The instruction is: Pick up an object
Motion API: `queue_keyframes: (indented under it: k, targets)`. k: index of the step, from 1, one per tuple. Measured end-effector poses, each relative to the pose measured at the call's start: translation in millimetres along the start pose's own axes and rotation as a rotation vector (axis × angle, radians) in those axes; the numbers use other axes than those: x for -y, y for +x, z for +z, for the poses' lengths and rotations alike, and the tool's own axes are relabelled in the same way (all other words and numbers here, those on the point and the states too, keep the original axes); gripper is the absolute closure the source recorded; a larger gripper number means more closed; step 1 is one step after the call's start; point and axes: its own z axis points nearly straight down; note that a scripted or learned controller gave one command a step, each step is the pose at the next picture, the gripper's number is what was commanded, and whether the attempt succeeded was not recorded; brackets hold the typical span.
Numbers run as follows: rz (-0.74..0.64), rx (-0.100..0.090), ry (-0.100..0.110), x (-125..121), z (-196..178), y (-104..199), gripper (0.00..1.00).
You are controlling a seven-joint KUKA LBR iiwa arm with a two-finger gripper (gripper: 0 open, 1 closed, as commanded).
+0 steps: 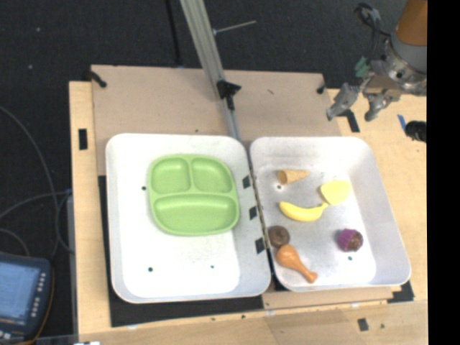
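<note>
Claw (358, 109) hangs open above the right bin (374, 160), holding nothing; the banana (300, 211) looks light, smooth and firm, best pinched across its middle.

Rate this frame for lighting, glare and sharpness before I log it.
Camera view: even overhead light with short, soft shadows under the banana and drumstick; the white right bin is bright but not blown out; the image is soft and low in detail overall, and the end effector looks slightly blurred near the upper right.
</note>
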Motion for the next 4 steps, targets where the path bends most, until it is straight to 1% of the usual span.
queue_keyframes:
  k: [1,2,3,4]
  targets:
    - [-0.001,0.001,0.001,0,0,0,0.00]
    - [0.004,0.000,0.004,5,46,-9,0.00]
    - [0.005,-0.001,0.006,0,106,-14,0.00]
    - [0.005,0.000,0.003,-1,151,-23,0.00]
